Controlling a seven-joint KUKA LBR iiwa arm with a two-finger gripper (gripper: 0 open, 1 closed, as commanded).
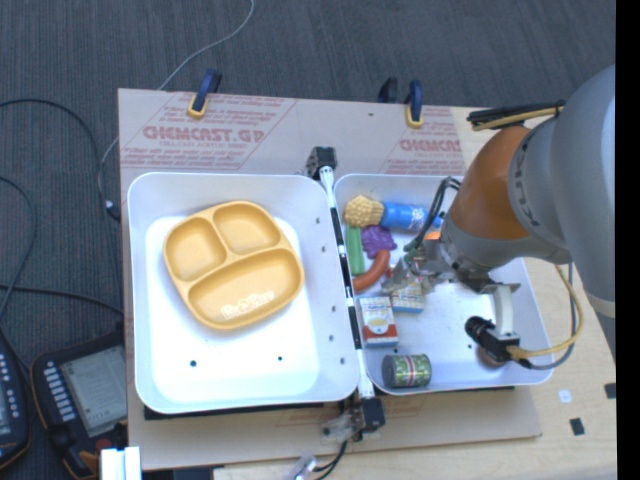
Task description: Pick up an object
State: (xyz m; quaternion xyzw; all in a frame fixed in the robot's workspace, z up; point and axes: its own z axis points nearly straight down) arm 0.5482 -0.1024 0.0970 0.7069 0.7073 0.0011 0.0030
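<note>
The arm (540,198), grey with an orange band, reaches in from the right and bends down over the right bin (530,363). Its gripper (418,268) sits low among the clutter in the middle of that bin; whether it is open or closed, or has hold of anything, cannot be told, since the wrist hides it.

The objects lie along the left half of the right bin. At the top is a yellow toy corn cob (363,210), with a blue bottle-like item (405,214) lying just beside it on the right. Below the corn is a purple bunch of toy grapes (377,239), and a green stick-shaped piece (355,250) lies along the bin's left wall. A red-orange sausage-shaped toy (372,269) slants beneath the grapes. Next to the gripper is a small carton (407,297) with blue on its face, and below it a small white and red box (377,320); the print on both is too small to read. A green can (407,370) lies on its side near the front edge.

The left bin (160,368) holds a yellow divided plate (233,264) with three compartments.

Both bins rest on a worktop covered by a brown board (200,133) printed in red with "CHEMCAST GP", held by blue clamps (206,87) at the far edge.
</note>
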